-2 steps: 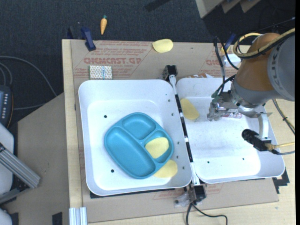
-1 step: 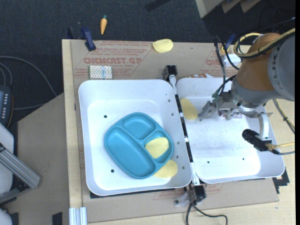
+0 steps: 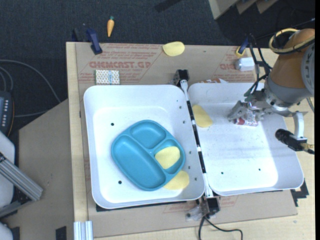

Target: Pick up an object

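Tool [image 3: 245, 115], grip state unclear, low in right bin [image 3: 240, 179], yellow piece [image 3: 202, 116] nearby leftward

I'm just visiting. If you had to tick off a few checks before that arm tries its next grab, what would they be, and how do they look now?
1. Claw over the right bin: ok.
2. Something under the claw to grab: cannot tell.
3. Nearest yellow piece within the right bin: not ok, it lies at the divider.
4. Blue tray in the left bin, away from the arm: ok.
5. Yellow piece outside the bins on the board: not ok.
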Available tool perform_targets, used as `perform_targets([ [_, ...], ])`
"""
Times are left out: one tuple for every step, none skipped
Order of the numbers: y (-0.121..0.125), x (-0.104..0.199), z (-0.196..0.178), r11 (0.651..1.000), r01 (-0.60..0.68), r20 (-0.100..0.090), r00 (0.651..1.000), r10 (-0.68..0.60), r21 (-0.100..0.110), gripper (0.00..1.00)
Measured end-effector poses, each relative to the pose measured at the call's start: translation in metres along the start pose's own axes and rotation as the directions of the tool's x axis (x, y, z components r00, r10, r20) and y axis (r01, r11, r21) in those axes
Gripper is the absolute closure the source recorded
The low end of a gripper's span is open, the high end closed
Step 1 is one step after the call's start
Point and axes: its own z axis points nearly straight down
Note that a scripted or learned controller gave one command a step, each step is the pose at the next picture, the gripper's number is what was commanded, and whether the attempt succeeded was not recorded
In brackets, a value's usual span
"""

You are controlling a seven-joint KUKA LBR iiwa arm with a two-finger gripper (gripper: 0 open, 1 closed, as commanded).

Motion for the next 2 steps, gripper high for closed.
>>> perform_targets([
  [0.016,-0.025,-0.04,1.0,0.001,0.0,1.0,-0.001,-0.002,0.0],
  [0.023,-0.002,0.03,1.0,0.002,-0.002,1.0,-0.002,-0.001,0.0],
])
